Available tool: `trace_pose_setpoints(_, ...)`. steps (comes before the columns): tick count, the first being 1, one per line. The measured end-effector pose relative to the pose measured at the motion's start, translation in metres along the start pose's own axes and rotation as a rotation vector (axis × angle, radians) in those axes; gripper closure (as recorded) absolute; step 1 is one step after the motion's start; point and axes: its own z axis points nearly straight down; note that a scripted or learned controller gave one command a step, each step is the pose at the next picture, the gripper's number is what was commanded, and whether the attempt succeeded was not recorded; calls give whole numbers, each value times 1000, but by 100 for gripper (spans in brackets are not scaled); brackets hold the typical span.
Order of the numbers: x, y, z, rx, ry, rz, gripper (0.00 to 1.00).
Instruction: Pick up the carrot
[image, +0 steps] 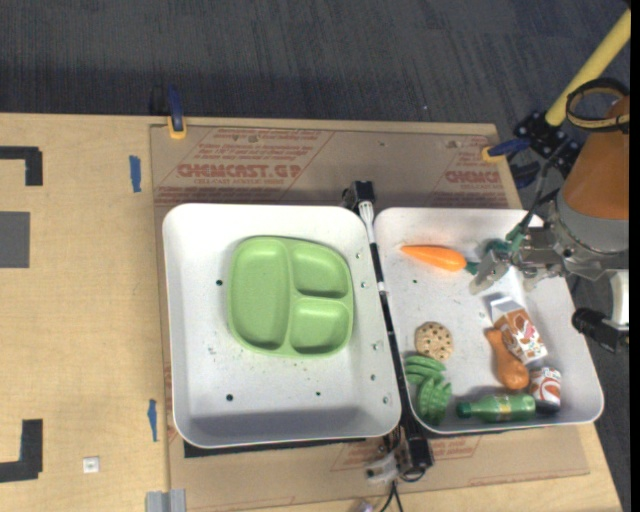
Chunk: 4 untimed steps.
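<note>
From the camera above the table, I take the right white shallow bin as my landmark. The orange carrot with a tapered tip lies flat in the upper left part of this bin, with its thin end pointing toward the bin's left wall. My jaws hang over the upper middle of the same bin, just beside the thick end of the carrot. They look parted, with nothing between them, and I cannot tell if one tip touches the carrot. My grey arm with the orange band comes in over the bin's right rim.

Lower in this bin, near the middle, rests a round brown cookie with dark chips. Below the cookie, in the lower left corner, sits a green leafy plastic vegetable. Along the bin's bottom wall lies a green bottle on its side. In the right part there is an orange and white carton-like package, tilted.

Just beside the bin's left wall stands the left white shallow bin, and a green divided plate with three compartments lies in its middle. A brown cardboard sheet with red print shows behind both bins.
</note>
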Motion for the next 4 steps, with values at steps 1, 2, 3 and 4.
trace_pose_setpoints(1, 35, 56, 97, 0, -1, -12, 0)
trace_pose_setpoints(2, 41, 94, 102, 16, 2, 371, 0)
trace_pose_setpoints(3, 24, 66, 102, -8, 2, 452, 0)
trace_pose_setpoints(4, 26, 68, 90, -13, 5, 449, 100)
